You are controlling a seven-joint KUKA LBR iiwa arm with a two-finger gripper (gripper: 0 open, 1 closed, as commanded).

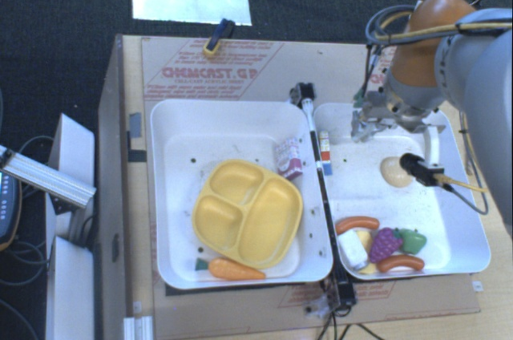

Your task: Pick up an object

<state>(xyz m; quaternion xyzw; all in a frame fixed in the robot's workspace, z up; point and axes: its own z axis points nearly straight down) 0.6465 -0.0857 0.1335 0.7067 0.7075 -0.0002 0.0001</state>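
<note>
Pincer [362, 128] above right bin [457, 250] rear, nothing visibly held

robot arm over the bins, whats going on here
A grey robot arm with an orange band reaches in over the right bin, its gripper hanging near that bin's far edge with nothing visibly in it. Toy food sits at the near end of that bin: two sausages, purple grapes and a green piece. The left bin has a yellow divided plate, a carrot and a small packet. Nothing has been picked up yet.
</note>
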